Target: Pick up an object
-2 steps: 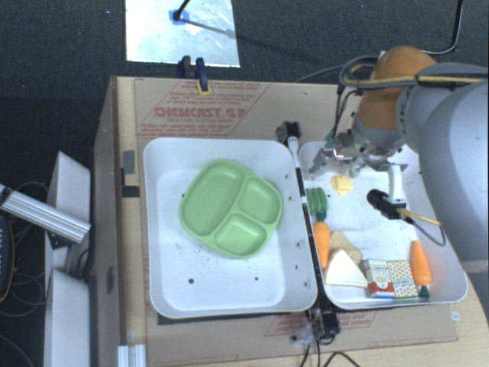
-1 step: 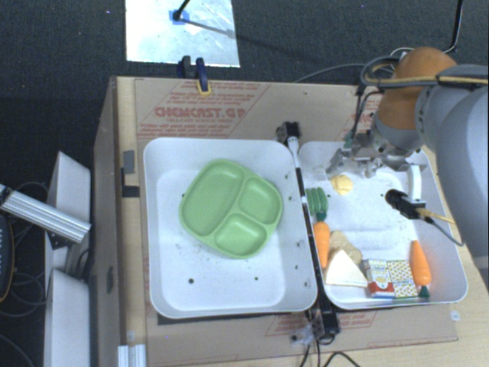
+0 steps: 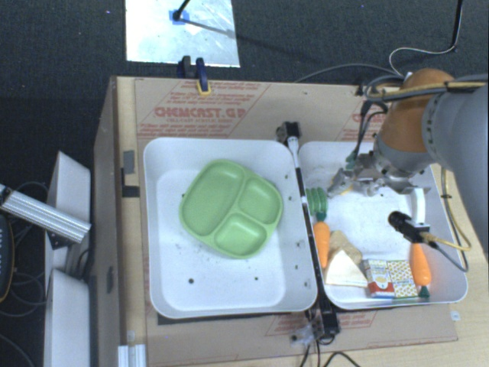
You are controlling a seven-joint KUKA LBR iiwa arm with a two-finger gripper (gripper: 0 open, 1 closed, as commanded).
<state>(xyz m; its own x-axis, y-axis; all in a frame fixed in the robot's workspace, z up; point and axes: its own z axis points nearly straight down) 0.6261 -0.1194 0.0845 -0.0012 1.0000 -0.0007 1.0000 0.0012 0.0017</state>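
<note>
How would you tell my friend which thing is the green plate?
Find the two white bins; take the left bin. The plate lies in it, pale green with three sections. Its neighbours, like the carrot, sit in the right bin and are much smaller.

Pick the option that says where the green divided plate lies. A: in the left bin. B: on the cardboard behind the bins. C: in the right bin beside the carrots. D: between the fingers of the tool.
A: the green divided plate rests on the floor of the left bin, across the divider from the carrot in the right bin.
</note>
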